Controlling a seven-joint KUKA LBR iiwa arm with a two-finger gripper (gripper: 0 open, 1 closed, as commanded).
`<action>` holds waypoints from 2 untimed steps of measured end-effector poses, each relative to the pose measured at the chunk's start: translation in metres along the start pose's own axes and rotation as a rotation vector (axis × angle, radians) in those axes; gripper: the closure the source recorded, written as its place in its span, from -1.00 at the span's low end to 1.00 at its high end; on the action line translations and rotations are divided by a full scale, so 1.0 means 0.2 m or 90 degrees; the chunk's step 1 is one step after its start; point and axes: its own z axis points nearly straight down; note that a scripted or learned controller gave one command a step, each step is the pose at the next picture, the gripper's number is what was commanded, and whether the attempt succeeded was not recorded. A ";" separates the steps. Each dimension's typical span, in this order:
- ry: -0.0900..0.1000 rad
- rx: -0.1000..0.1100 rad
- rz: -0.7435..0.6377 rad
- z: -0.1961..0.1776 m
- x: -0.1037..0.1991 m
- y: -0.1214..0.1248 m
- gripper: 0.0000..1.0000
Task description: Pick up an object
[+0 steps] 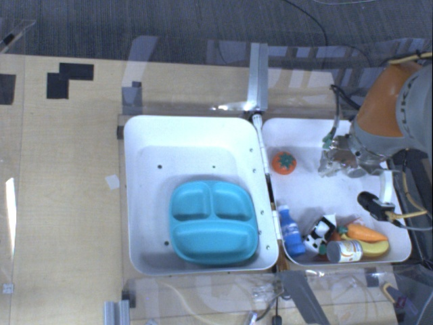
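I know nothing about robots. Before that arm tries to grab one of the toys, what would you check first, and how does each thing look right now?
1. Things to pick in the right bin: ok. A tomato, blue bottle, cow toy, can, carrot and banana lie there.
2. End effector over that bin: ok, it hangs above the floor right of the tomato.
3. An isolated target: ok, the tomato lies alone.
4. The front pile: not ok, those things crowd together.
5. Fingers ready: cannot tell.
6. Left bin: ok, a blue tray lies there, away from the arm.
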 end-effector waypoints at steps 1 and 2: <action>-0.001 0.001 0.003 -0.59 -0.05 0.10 1.00; -0.002 -0.002 -0.002 -0.65 -0.04 0.11 1.00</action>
